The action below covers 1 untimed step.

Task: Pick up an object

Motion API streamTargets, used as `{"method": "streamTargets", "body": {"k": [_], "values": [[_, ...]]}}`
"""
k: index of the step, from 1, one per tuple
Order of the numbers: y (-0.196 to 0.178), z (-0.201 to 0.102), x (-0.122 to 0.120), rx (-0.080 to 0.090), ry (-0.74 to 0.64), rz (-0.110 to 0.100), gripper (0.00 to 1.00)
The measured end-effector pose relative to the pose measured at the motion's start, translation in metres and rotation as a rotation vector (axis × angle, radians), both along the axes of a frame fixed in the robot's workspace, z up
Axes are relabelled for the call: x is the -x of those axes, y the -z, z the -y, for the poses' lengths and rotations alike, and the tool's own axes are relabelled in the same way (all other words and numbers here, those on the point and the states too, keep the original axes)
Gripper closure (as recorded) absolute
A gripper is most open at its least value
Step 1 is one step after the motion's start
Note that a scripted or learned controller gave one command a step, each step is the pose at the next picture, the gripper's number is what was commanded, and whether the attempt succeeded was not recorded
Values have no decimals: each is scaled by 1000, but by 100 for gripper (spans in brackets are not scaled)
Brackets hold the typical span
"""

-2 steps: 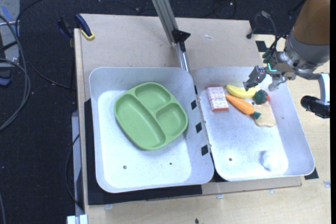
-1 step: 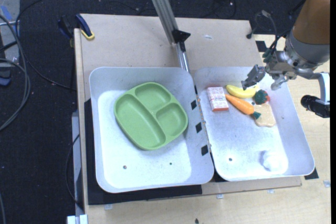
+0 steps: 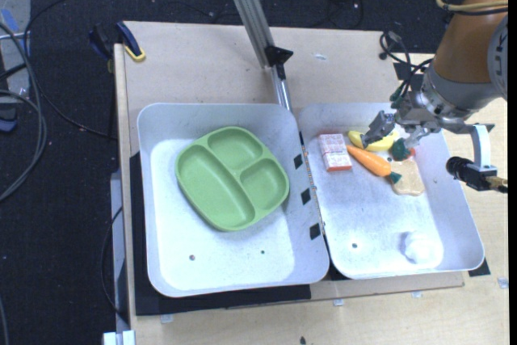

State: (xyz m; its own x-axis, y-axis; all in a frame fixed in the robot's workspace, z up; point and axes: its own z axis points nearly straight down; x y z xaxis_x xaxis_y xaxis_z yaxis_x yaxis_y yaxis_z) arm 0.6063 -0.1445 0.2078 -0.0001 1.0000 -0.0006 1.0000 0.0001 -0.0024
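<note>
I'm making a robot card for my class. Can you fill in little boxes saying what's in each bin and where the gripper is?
left bin: green divided plate
right bin: pink-and-white box, carrot, yellow toy, tan piece, white ball
gripper: low over the right bin's far side, by the yellow toy
holding anything: cannot tell
arm: reaches in from the right

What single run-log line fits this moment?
arm: over right bin | gripper: above banana, beside carrot | nothing seen held | green plate: left bin
</note>
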Motion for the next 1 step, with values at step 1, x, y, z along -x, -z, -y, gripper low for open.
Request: {"method": "streamTargets", "body": {"k": [1], "values": [[44, 1, -2, 0, 1, -2, 0]]}}
